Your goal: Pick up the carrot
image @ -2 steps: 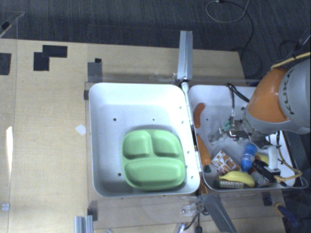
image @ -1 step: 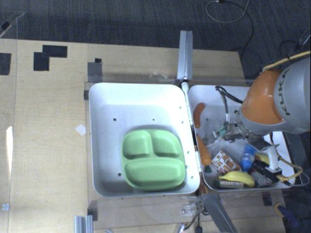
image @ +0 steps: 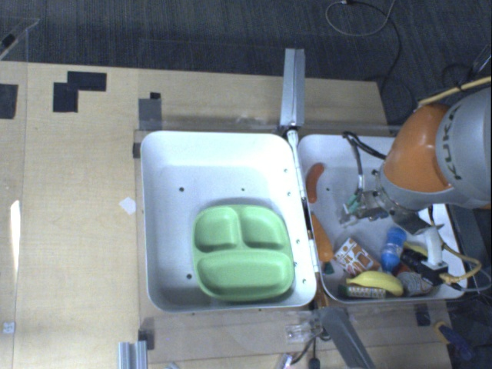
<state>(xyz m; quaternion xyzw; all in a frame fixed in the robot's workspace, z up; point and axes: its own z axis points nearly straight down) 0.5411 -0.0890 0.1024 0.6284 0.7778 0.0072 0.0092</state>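
The carrot [image: 322, 239] is a slim orange piece lying along the left wall of the right bin [image: 332, 154], pointing toward the near corner. My gripper [image: 360, 207] hangs over the middle of the right bin, to the right of the carrot and a little farther back, apart from it. The grey arm with its orange band [image: 419, 156] covers the bin's right side. Nothing shows in the gripper's grasp.
A red-orange sausage [image: 314, 181] lies beyond the carrot by the same wall. A small printed box [image: 354, 256], a banana [image: 374, 284], a blue bottle [image: 393, 246] and dark items crowd the near right. The left bin [image: 165, 206] holds a green divided plate [image: 243, 252].
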